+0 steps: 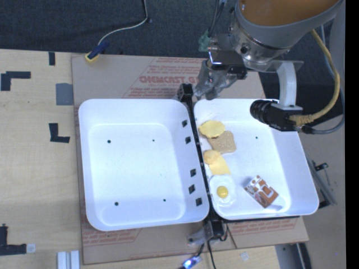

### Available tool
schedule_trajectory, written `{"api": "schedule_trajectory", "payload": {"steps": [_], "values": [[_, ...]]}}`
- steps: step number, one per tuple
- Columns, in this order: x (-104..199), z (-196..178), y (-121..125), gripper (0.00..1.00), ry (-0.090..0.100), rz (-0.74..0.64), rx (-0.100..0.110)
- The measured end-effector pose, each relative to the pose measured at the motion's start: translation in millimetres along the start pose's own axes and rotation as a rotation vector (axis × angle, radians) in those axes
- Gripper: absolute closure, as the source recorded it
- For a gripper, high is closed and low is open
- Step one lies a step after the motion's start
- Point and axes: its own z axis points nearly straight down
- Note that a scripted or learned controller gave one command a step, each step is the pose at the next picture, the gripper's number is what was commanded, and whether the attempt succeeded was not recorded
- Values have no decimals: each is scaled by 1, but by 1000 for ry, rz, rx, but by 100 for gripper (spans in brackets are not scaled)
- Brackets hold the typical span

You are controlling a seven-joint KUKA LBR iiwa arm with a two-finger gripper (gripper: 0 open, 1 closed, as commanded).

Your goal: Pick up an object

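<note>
Nearest in the right white plastic bin (291, 167) lie a brown-and-white patterned packet (262, 191) and a toy fried egg (223, 192). Beyond them, along the bin's left wall, sit a yellow crinkled piece (216, 162), a tan toast-like slice (224, 142) and a yellow round chip (211, 129). The left white bin (92, 150) adjoins it. Farthest, the grey gripper (212, 88) hangs over the right bin's far-left corner; whether it is spread or closed cannot be told.

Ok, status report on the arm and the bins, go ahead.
Claw above right bin's far-left corner, holding nothing visible. Toy fried egg, bread slice lie unpicked.
</note>
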Motion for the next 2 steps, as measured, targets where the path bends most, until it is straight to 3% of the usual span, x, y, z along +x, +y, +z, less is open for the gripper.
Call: {"api": "schedule_trajectory", "payload": {"steps": [1,2], "values": [[80,-60,-20,100,1,-4,0],[122,-56,-37,100,-2,0,6]]}}
